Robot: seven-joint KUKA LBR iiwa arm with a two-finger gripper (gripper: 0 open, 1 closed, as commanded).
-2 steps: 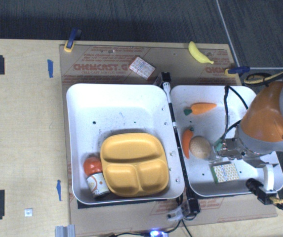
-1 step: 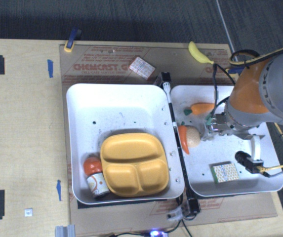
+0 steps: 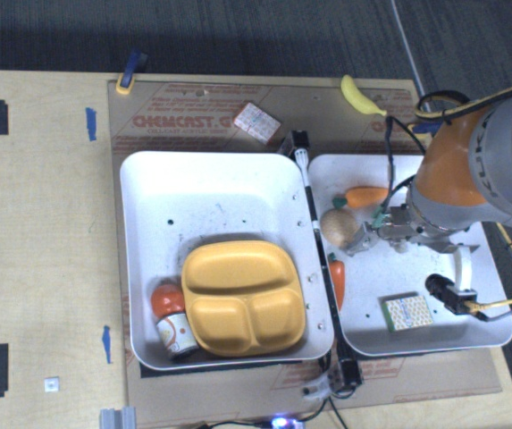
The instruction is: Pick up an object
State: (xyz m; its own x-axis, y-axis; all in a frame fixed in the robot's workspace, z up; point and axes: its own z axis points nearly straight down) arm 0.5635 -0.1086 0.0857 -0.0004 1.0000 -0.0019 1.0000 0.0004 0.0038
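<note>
from my seat the likeliest target is the round tan-brown ball-like object [image 3: 338, 227] lying in the right white shallow bin [image 3: 497, 329], near its left wall, just below a small orange carrot-shaped toy [image 3: 366, 197]. i judge it light and fairly stiff, but its rounded, smooth skin may roll or squirt out of a pinch — so i would take it across its widest middle, fingers squarely on either side. a flat green-and-white patterned card [image 3: 407, 311] lies nearer the front of that bin and looks harder to lift off the floor.

the grey arm with the orange band [image 3: 452, 164] reaches in from the right and bends down over the right bin, its wrist low. the hand [image 3: 370, 235] sits just beside the ball, on its right — i cannot tell whether it is open or closed, nor whether it touches the ball.

the left white bin [image 3: 139, 239] holds a yellow moulded compartment tray [image 3: 242, 295].
</note>
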